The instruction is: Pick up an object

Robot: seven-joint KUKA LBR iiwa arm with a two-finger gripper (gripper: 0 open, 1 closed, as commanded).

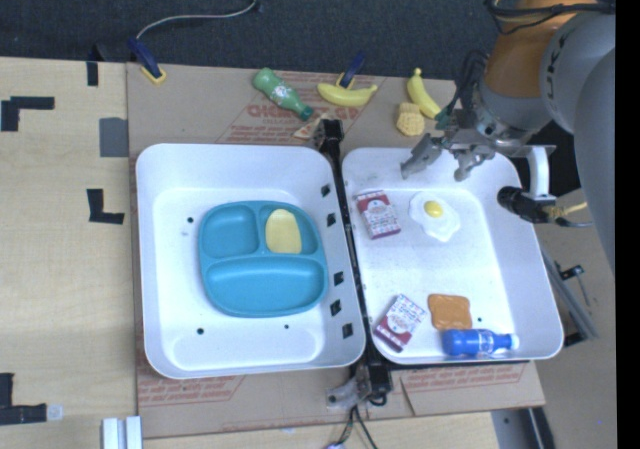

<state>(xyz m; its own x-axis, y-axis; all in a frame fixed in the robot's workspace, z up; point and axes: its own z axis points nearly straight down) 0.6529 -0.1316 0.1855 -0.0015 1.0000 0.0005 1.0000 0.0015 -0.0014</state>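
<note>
Closest to me in the right bin (pixel 520 267) I see a smooth blue bottle (pixel 477 342) lying on its side, a flat orange toast slice (pixel 450 311) and a small red packet (pixel 399 321). Farther back lie another red packet (pixel 378 214) and a shiny fried egg (pixel 436 217). My gripper (pixel 440 163) hangs just above and behind the egg, fingers spread wide with nothing between them. The left bin (pixel 165 237) holds a blue plastic tray (pixel 262 259). Beyond the bins lie two curved yellow bananas (pixel 346 93) and a green bottle (pixel 281 92).
</note>
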